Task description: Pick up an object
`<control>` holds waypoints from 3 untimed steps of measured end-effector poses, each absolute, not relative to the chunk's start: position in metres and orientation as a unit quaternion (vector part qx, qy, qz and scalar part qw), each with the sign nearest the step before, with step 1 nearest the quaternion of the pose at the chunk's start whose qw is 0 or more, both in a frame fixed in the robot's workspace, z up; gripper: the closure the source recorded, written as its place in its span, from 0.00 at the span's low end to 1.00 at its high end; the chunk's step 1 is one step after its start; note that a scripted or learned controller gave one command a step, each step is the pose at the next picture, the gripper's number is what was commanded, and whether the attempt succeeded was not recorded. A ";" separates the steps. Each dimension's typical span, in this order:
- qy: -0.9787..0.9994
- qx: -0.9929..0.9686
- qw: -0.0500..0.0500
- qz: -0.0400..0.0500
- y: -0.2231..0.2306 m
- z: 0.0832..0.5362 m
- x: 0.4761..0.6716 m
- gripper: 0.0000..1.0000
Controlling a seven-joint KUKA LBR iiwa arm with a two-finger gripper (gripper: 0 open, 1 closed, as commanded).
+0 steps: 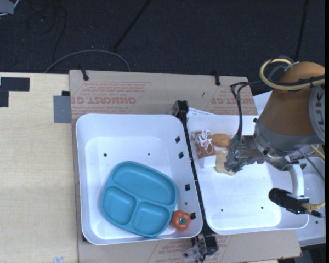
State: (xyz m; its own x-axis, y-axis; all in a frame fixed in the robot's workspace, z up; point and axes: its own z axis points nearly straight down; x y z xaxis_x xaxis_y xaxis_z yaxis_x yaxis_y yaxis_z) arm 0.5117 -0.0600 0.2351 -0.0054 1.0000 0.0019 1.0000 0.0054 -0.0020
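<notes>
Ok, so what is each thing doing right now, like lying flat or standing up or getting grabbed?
Blue three-compartment plastic plate: lying flat in the left white bin.
Small red tomato: resting beside the plate's corner.
Brown-and-white packet: lying in the right white bin.
Pale tan lump: beneath the two-finger gripper.

A single fixed camera looks down at a slant from above the bench (33,163), far enough back to take in both white bins (88,147) and dark floor beyond.

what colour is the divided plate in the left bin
Light blue; the divided plate shows plainly in the camera view.
</notes>
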 end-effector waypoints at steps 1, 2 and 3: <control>-0.709 -0.706 0.001 0.000 -0.007 0.243 0.525 1.00; -0.708 -0.706 0.001 0.001 0.032 0.237 0.536 1.00; -0.708 -0.706 0.001 0.001 0.079 0.223 0.547 1.00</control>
